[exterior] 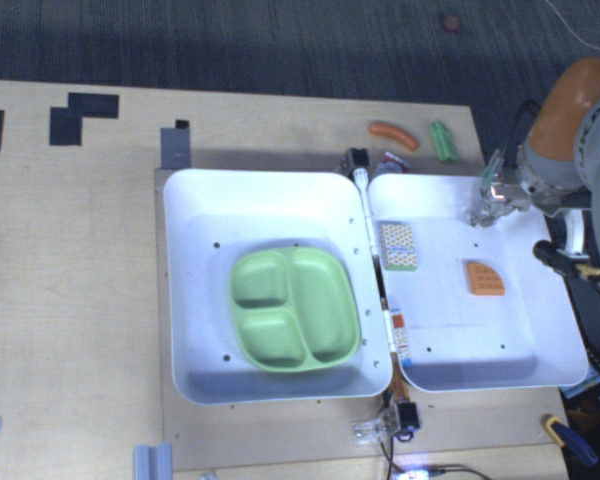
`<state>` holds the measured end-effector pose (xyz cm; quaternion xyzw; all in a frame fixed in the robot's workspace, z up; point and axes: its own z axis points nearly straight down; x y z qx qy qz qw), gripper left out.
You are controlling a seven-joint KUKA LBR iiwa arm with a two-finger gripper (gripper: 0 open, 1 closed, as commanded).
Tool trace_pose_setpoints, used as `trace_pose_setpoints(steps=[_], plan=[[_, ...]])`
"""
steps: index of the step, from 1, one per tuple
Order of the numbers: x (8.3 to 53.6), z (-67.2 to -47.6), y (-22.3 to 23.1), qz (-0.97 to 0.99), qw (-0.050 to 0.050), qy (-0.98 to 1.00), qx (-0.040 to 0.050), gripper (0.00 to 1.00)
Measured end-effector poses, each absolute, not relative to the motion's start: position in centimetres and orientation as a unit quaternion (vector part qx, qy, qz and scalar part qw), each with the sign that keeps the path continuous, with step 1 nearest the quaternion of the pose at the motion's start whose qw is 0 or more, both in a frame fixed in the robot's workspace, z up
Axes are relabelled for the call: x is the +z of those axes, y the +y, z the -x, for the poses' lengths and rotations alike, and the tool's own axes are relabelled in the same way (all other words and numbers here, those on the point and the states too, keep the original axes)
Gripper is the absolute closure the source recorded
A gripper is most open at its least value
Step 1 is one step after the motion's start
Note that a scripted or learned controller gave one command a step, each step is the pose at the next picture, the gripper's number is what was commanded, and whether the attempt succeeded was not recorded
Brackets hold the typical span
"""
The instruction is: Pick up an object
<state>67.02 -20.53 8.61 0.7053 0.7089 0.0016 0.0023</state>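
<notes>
The right bin (540, 363) holds two small things. A flat packet with a dotted pattern (398, 245) lies near its left wall, and an orange piece (484, 278) sits near the middle. My gripper (488, 206) hangs over the bin's far right corner, up and to the right of the orange piece and apart from it. Nothing shows in its grasp. The orange band of the arm (570, 108) rises above it at the view's right edge.
A green divided plate (295, 306) lies in the left bin (195, 268). Behind the bins on the bench lie an orange sausage-shaped toy (393, 135), a green toy (442, 140) and a small purple item (393, 160). Cables and clips sit at the bench's front edge (395, 423).
</notes>
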Motion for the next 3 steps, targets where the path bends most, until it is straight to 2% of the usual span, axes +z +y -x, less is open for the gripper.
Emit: trace_pose_setpoints(steps=[1, 2, 3], plan=[[8.6, -67.0, -20.0, -0.704, -0.004, 0.710, 0.0034, 0.00], [8.5, -63.5, -15.4, -0.705, 0.001, 0.709, 0.0015, 0.00], [8.7, -65.1, -11.0, -0.707, 0.007, 0.707, -0.0016, 0.00]])
